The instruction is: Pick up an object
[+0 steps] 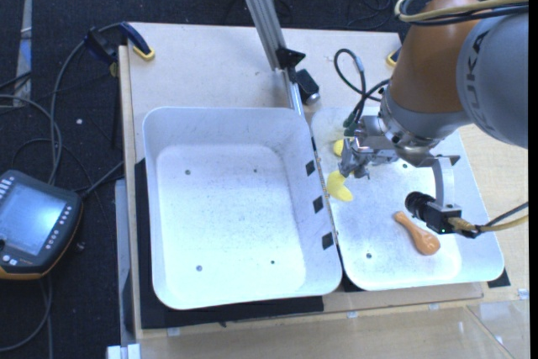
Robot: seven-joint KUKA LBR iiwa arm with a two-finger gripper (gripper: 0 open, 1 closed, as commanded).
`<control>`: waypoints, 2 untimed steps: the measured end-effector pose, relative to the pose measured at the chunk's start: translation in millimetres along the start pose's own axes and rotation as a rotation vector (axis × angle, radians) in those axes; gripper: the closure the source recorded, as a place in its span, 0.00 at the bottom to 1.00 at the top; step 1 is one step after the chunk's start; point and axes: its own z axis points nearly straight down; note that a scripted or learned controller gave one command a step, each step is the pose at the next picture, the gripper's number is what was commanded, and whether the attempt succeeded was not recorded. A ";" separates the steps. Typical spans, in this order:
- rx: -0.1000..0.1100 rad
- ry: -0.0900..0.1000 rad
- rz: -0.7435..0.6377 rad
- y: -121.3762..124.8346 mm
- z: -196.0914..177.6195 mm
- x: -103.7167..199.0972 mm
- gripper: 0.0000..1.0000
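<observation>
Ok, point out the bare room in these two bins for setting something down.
Left bin: its whole floor is bare, wall to wall. Right bin: a free patch along the front wall, between the yellow pieces and the orange object. Crowded: the back half of that bin, where the pincer hangs by the yellow pieces.

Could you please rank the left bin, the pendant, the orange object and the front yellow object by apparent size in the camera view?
1. left bin
2. pendant
3. orange object
4. front yellow object, only slightly smaller
</observation>
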 end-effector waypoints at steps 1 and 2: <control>0.000 0.000 0.000 19.7 -7.2 46.9 1.00; 0.001 -0.001 0.001 41.7 8.4 90.4 1.00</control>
